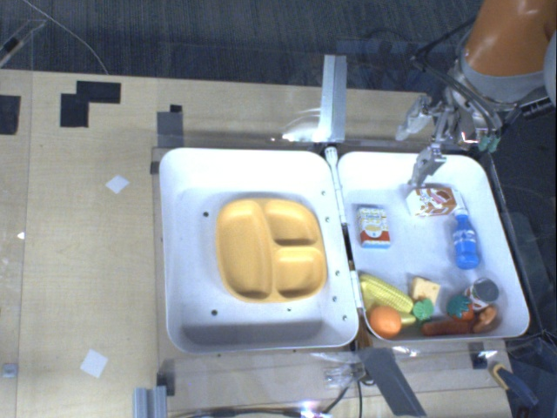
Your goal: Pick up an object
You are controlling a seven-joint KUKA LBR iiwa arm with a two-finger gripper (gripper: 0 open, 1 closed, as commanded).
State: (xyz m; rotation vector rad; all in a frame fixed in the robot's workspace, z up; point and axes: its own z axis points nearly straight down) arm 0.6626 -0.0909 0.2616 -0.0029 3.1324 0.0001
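The bench (78, 259) carries two white bins side by side. The left bin (187, 233) holds a yellow divided tray (268, 249), lying flat near its middle with bare white floor around it. The right bin (496, 233) holds the small things. The arm (509, 24) comes in from the far right, and its gripper (426, 165) hangs at the far edge of the right bin, just above a white and brown packet (432, 201). From this slant I cannot tell how far the fingers stand apart, and nothing shows between them.

The packet, lying far and right of centre in its bin, seems the likeliest thing to take. It looks light, soft and crinkly, probably slippery; a pinch across its narrow width should serve best. Just near of it lies a blue bottle (466, 240), stiff and round, liable to roll. To the left sits a small carton (373, 226), standing apart with open floor about it.

Along the near wall crowd a corn cob (385, 293), an orange ball (385, 322), a tan block (426, 289) and some darker toys (474, 307), touching one another, so room there is tight. The far half of this bin is freer, though the bin wall lies close behind the gripper.
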